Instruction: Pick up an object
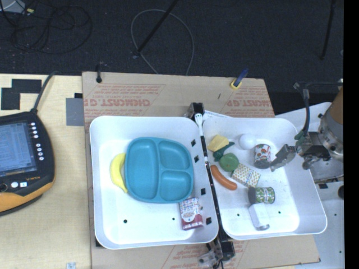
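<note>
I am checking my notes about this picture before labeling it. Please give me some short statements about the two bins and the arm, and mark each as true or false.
1. The blue divided plate lies in the left bin. True.
2. The yellow banana lies in the right bin. False: it lies in the left bin, at the plate's left edge.
3. The orange sausage lies in the right bin. True.
4. The small carton sits on top of the plate. False: it lies on the bin floor, below the plate in the view.
5. The gripper is above the left bin. False: it is at the right bin, beside the red can.
</note>
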Tool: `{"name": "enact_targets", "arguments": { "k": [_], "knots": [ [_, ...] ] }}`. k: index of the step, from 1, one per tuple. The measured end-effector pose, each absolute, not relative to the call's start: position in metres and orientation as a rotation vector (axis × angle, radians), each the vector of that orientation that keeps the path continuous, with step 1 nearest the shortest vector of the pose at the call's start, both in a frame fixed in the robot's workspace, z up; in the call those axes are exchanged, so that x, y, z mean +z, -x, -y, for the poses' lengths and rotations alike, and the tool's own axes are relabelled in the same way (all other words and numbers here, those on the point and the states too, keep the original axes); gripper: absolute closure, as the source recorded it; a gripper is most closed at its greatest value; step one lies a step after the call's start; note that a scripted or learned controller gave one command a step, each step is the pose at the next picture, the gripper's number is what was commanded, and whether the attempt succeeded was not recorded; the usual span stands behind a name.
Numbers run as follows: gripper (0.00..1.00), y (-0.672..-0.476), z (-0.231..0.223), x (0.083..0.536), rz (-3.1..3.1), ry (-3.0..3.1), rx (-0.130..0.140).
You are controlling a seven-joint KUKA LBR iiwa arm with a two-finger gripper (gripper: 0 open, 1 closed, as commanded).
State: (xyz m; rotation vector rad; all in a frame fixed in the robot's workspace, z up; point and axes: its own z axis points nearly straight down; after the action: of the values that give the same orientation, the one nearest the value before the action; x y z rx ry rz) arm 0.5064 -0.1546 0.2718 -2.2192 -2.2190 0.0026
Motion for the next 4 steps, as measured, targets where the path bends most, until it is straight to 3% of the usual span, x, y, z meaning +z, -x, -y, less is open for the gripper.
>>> {"name": "enact_targets", "arguments": {
  "k": [1, 2, 3, 4],
  "knots": [
    [0.00, -0.524, 0.108, 0.083, 2.221, 2.219, -0.001],
    [0.00, -0.586, 0.100, 0.088, 2.225, 2.218, -0.001],
    [0.00, -0.533, 0.114, 0.088, 2.216, 2.221, 0.004],
    [0.00, -0.602, 0.123, 0.088, 2.224, 2.221, -0.001]
  ]
}}
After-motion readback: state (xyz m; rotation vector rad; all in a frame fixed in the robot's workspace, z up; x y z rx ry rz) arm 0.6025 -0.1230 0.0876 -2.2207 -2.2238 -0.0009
